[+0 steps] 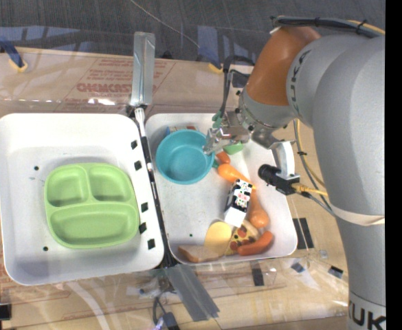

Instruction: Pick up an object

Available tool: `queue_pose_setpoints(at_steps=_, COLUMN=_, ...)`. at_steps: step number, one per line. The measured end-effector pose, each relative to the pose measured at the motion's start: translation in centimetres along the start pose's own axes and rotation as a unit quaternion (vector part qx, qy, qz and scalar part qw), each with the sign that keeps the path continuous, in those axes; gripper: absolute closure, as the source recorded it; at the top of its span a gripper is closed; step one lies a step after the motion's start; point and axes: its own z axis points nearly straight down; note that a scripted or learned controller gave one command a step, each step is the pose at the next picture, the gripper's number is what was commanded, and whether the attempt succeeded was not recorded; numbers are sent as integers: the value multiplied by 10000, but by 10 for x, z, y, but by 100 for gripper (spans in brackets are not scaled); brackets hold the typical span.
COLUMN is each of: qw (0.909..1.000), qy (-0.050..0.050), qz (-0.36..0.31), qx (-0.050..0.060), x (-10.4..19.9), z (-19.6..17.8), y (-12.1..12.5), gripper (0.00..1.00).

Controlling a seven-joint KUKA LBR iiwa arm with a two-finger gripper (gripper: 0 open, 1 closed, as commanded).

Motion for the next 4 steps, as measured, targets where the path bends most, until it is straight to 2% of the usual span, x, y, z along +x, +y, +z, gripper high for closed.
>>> queue_pose_setpoints(at_steps=1, qw=9955, qy=-6, qz=947, qx=-35, x=-41, z=-89, y=-8, gripper=100)
queue_pose_setpoints(at_steps=2, qw=9986, qy=18, qz=527, qx=7, x=-73, z=69, y=-11, gripper=100)
queue_pose_setpoints(at_steps=3, qw=9699, qy=10, qz=2437, qx=25, x=7, z=39, y=0, gripper=100)
queue_pose_setpoints(at_steps=4, qw=8813, qy=37, qz=4726, qx=12, x=-6, z=81, y=-6, gripper=100)
